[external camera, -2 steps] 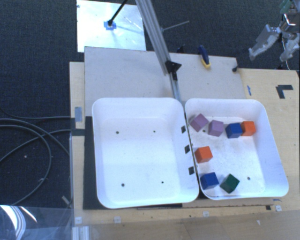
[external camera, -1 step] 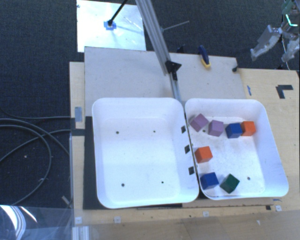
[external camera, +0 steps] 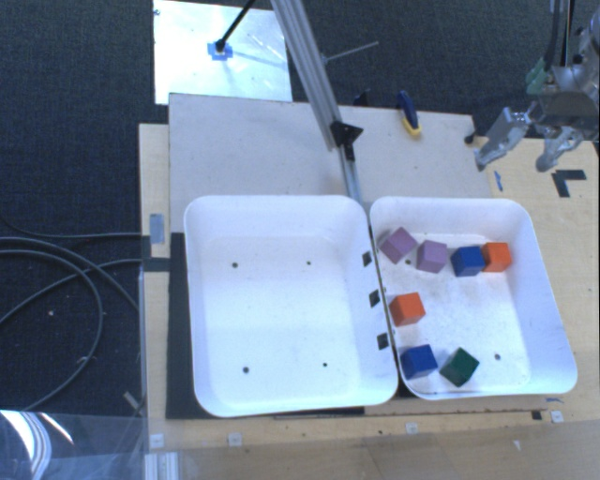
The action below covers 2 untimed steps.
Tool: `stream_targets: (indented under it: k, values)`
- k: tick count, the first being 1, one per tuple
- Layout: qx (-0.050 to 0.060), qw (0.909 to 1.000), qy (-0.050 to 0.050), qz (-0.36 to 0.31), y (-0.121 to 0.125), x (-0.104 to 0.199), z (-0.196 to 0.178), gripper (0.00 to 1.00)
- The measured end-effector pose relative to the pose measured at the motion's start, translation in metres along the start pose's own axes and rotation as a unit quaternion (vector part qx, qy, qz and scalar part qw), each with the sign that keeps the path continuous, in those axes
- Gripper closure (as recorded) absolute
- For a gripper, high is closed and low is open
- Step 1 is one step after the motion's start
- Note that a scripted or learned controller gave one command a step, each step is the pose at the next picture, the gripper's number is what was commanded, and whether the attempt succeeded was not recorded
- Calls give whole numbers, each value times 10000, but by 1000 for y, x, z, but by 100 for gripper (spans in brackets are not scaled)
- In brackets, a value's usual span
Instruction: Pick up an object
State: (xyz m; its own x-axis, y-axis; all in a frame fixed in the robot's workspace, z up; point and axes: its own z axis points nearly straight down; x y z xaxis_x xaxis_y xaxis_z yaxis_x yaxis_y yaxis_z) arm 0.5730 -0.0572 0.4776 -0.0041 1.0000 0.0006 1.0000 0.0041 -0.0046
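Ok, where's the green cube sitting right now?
In the camera view the green cube lies in the right bin, near its front edge, just right of a blue cube and apart from it.

the robot's two-finger metal gripper (external camera: 527,150) is shiny silver-grey. each of its two fingers (external camera: 494,148) is a pale, flat piece of metal with a bent shape, a bit like a small hook, and their edges catch the light. above the fingers sits a chunky grey block (external camera: 572,80) with darker parts at its top. a little green bit (external camera: 536,73) shows on the block's side. thin dark rods or cables (external camera: 557,28) run up from the block to the top edge, too blurred to tell which
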Motion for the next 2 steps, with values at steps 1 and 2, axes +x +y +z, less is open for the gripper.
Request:
stream_targets:
  k: [1, 2]
  values:
    - [-30, 10000, -16, 39, 32, -59, 22, 0]
    - [-19, 10000, -12, 35, 57, -108, 70, 0]
